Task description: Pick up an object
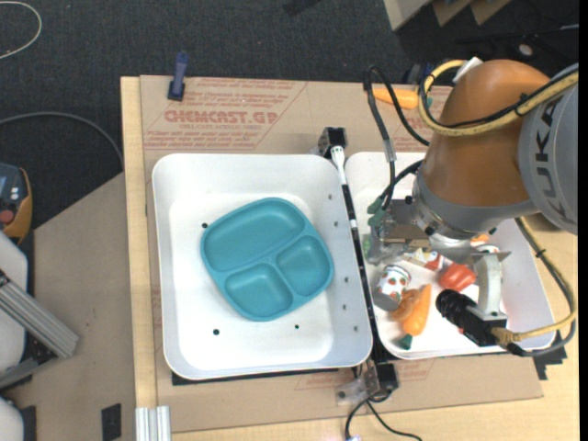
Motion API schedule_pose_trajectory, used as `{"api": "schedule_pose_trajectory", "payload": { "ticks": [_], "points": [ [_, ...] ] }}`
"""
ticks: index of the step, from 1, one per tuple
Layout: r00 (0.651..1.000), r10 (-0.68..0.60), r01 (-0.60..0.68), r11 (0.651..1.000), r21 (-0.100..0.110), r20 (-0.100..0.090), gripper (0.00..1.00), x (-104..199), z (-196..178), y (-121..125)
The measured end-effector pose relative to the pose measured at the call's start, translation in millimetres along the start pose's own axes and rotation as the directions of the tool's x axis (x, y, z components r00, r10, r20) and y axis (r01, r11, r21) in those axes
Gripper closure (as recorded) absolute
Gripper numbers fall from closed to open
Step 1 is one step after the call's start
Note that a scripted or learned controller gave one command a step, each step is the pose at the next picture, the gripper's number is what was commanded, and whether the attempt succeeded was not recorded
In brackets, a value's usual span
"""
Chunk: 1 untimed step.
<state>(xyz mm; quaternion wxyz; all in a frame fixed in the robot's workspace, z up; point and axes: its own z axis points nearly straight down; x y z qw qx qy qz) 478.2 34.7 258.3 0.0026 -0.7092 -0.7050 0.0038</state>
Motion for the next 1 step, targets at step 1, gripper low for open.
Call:
{"api": "schedule_pose_trajectory", "payload": {
  "ticks": [1],
  "points": [
    [1.0,0.0,0.0,1.0,0.0,-0.001,1.0,-35.2,78.4,19.3]
  ]
}}
